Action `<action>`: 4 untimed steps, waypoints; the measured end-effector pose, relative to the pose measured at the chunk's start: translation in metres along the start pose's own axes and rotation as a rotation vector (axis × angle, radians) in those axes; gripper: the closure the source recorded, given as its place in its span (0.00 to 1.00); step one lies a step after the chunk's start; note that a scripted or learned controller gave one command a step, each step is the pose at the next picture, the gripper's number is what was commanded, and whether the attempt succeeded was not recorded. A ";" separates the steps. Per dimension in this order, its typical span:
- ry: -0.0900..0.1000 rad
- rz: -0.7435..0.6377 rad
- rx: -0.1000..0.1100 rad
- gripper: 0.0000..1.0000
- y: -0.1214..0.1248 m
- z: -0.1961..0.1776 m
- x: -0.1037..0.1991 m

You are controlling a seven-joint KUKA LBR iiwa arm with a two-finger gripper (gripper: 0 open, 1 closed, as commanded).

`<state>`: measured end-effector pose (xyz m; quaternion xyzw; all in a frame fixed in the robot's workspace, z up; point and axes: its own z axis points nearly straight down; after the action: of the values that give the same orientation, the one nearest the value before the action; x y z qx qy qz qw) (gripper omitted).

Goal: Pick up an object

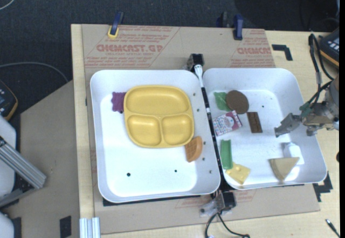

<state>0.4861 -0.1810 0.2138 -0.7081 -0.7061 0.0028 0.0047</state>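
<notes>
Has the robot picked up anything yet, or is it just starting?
Nothing looks picked up yet. The gripper sits over the right bin near its right side, with nothing seen between its fingers. The brown disc, the chocolate bar, the small packet and the tan wedge all lie in the bin. Grabbing and lifting one is what's left.

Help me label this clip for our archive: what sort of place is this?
Probably a robotics lab test bench, not a kitchen. Two shallow white plastic bins sit clamped on a brown printed cardboard sheet, toy food surrounds a yellow three-compartment plastic tray, and cables trail over dark carpet.
</notes>
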 end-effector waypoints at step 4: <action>-0.010 -0.006 -0.036 0.00 0.012 0.118 -0.003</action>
<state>0.4965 -0.1837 0.0952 -0.7060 -0.7081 -0.0061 -0.0116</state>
